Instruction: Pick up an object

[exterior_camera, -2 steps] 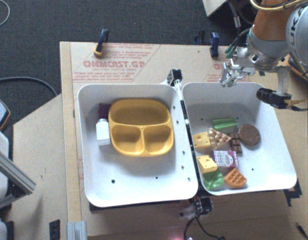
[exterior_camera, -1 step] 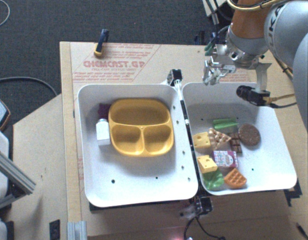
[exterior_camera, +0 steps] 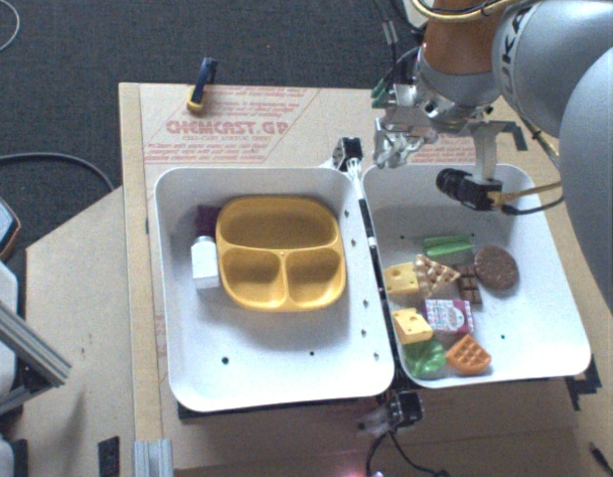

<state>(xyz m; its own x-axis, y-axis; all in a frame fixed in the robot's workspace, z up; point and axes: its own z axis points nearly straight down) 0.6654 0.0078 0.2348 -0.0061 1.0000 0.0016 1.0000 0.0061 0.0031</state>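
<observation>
At the near edge of the right bin (exterior_camera: 544, 346), the toy food items lie in a loose cluster: a waffle (exterior_camera: 468, 355) touching a green piece (exterior_camera: 426, 360), then a cheese wedge (exterior_camera: 412, 325) and a pink-and-white packet (exterior_camera: 448, 315). Just beyond these lie a second cheese wedge (exterior_camera: 402, 280), a cracker (exterior_camera: 436, 271), a brown round patty (exterior_camera: 496, 267) and a green bean pod (exterior_camera: 448, 243). Any of these could serve as the object to pick up; all rest on the bin floor.

In the left bin (exterior_camera: 177, 296), a yellow divided plate (exterior_camera: 281, 251) sits with a small white bottle (exterior_camera: 205, 262) touching its left side.

At the far end of the right bin, the hand (exterior_camera: 397, 151) hangs above the bin's back rim, well apart from the food cluster. Nothing is visible between its tips; whether they are spread or pressed together cannot be determined.

Task status: no item is lifted. Approach, descent, grasp and lift all remain, by this estimate.
</observation>
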